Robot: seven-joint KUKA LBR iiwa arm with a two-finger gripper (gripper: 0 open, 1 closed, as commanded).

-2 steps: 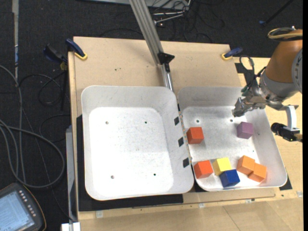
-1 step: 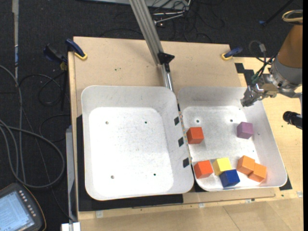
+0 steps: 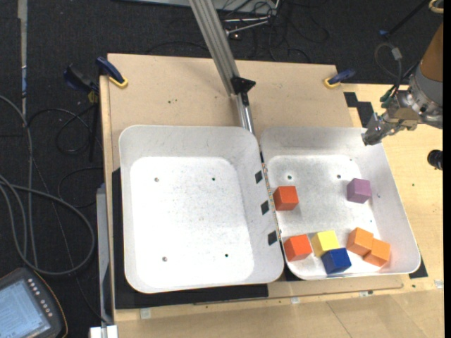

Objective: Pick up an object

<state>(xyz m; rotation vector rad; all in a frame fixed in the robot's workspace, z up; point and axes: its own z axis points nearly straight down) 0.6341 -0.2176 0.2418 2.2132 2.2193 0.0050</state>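
Step in hand: we judge this the approach; nothing is lifted yet, and every block lies in the right bin [image 3: 391, 182].
Gripper: the gripper [image 3: 374, 134] hangs over the far right corner of the right bin, near its rim, apart from all the blocks.
Jaws: we cannot tell whether they are spread or closed; they are too small and dark against the table [image 3: 296, 83].
Nothing held: we see no block at the gripper.
Candidates: the purple block [image 3: 359, 190] lies nearest the gripper, alone in the right part of the bin; an orange-red block [image 3: 285, 198] sits alone near the bin's left wall.
Near-edge cluster: a second orange-red block [image 3: 298, 246], a yellow block [image 3: 325, 241] and a blue block [image 3: 337, 260] lie close together, the yellow and blue touching; two orange blocks [image 3: 369, 246] sit pressed together to their right.
Left bin [image 3: 141, 153]: no blocks lie in it.
Next move: we would bring the gripper down and toward the near side over the purple block, since it stands free on all sides.
Orientation: the purple block looks roughly cubic, so we see no clear long axis; its faces sit slightly turned against the bin's walls, and the jaws should square to them.
Risk: the clustered blocks leave little room beside them.
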